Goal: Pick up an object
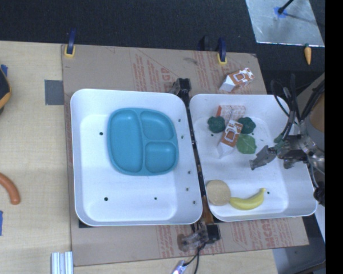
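The gripper (pixel 262 160) stood over the right bin (pixel 297 207) near its right edge, fingers spread wide, nothing between them. In that bin, cartons (pixel 231 131) and green pieces (pixel 246 145) lay near the far edge. A banana (pixel 247 201) and a tan disc (pixel 218 192) lay touching at the near edge. The left bin (pixel 91 204) carried a blue tray (pixel 142 141). A sausage (pixel 7 187) lay at the bench's left edge.

Even, fairly bright overhead light falls on the surface (pixel 28 153), washing the two white bins (pixel 86 207) nearly featureless with only faint shadows along their inner walls, while the whole picture is soft and slightly grainy.
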